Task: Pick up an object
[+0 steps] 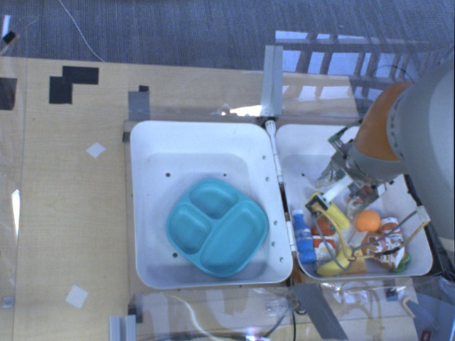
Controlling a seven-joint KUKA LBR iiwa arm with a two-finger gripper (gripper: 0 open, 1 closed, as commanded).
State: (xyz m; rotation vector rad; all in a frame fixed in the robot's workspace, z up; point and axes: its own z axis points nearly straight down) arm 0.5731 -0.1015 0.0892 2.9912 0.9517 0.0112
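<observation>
My gripper (354,192) hangs over the middle of the right bin (302,155), just above a heap of small items. An orange ball (367,221) lies right below and to the right of it. A blue bottle (303,236) rests along the bin's left wall. A yellow banana-shaped piece (333,266) lies at the front of the heap, and a red, white and brown packet (387,244) sits at the front right. The wrist hides what is directly under the gripper.
The left bin (146,190) holds a teal divided plate (217,226) toward its front. A metal post (272,84) stands behind the wall between the bins. The back part of the right bin shows bare white floor.
</observation>
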